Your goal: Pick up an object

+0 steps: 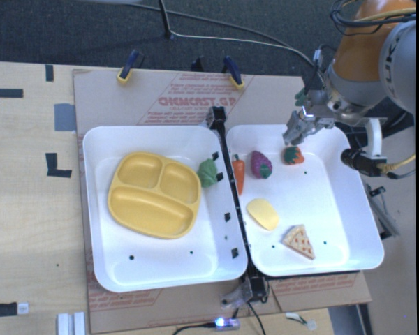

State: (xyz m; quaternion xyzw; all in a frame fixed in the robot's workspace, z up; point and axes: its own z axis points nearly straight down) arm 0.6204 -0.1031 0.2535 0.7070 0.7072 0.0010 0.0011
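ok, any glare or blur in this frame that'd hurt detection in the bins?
Camera view: even lighting, soft shadows, no harsh glare on the white bins; toy food like the pizza slice is sharp. The end effector looks slightly soft, casting shadow beside the strawberry.

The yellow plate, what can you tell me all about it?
The yellow plate looks like smooth plastic, a rounded rectangle with three compartments: two small ones at the back and one long one at the front. It lies flat, slightly turned, on the floor of the left bin. A small green toy sits right by its back right corner.
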